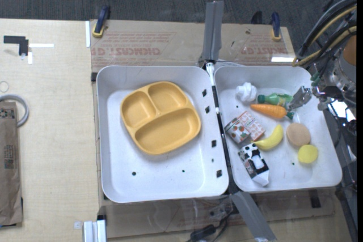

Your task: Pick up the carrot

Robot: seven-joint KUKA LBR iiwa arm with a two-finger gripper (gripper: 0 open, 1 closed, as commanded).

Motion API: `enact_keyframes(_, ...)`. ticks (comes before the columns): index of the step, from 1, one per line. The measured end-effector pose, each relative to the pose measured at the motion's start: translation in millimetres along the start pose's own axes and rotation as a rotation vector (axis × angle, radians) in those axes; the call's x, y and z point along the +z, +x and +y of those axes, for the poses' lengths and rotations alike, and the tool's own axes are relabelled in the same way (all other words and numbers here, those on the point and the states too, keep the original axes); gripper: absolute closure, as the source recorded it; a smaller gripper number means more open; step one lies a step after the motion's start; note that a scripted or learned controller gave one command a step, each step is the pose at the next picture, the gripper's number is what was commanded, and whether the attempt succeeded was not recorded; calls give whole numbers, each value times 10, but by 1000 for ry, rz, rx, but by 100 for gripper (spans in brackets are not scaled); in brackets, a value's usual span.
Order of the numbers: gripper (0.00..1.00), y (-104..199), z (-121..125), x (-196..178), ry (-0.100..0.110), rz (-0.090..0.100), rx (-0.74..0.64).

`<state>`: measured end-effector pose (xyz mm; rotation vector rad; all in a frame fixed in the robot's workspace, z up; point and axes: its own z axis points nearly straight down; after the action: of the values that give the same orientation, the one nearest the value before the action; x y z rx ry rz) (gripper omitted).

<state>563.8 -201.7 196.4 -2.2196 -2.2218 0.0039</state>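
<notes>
At the right edge of the frame, the arm (347, 73) is grey metal with an orange patch above the wrist. Black and yellow cables (329, 25) arc over it. Its gripper (299, 98) is silvery metal.

The arm (347, 73) reaches in from the right, end effector (299, 97) lowered.

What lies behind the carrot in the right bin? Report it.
A green item lies just behind the carrot, beside the end effector. Its right end is covered, so its identity stays unclear.
</notes>
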Motion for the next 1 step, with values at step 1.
enact_keyframes(1, 0, 293, 229, 1029, -5, -2, -55)
